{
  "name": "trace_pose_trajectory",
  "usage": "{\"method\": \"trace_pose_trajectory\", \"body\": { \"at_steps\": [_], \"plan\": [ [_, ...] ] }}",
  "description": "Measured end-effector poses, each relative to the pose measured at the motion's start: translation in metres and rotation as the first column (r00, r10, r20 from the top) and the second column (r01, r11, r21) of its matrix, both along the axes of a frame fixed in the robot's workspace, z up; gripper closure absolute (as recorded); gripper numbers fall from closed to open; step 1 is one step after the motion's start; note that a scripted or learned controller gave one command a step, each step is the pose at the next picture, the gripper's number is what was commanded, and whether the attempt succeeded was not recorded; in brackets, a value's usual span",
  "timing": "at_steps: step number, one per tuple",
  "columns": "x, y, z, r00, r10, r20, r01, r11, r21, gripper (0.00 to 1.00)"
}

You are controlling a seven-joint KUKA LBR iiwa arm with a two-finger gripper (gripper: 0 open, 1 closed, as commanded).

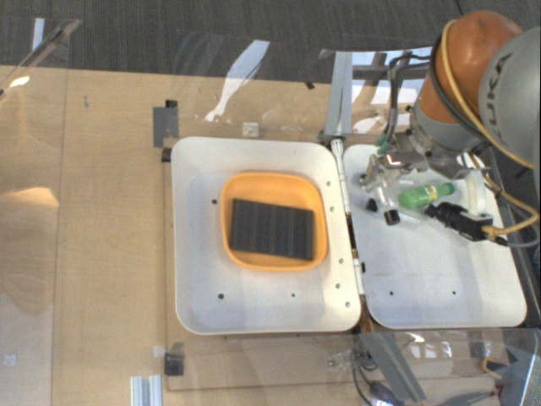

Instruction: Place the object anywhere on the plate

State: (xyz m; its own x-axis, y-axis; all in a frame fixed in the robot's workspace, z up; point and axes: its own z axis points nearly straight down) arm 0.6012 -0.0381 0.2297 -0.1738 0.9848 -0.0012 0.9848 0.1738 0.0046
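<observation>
Two-finger gripper (382, 200) was seen spread, near right white bin's (439, 299) top edge; green plastic object (420, 196) lay beside it, ungripped.

Orange square plate (272, 221) carrying dark ribbed rectangular block (272, 230) was centred in left white bin (203, 286).

Glossy orange plate (272, 195), perhaps plastic, matt white bins (194, 294)

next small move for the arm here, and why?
Probably lower the gripper onto the green object and close. The object lies in the right bin, right beside the gripper, not visibly between its fingers, while the orange plate sits in the left bin, so the grasp comes before any carry.
</observation>
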Motion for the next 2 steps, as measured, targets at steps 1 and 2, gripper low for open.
{"method": "trace_pose_trajectory", "body": {
  "at_steps": [1,2],
  "plan": [
    [-0.0112,0.0786,-0.0125,0.995,0.097,0.001,-0.097,0.995,0.001,1.00],
    [-0.0111,0.0786,-0.0124,0.995,0.097,0.001,-0.097,0.995,0.001,0.00]
  ]
}}
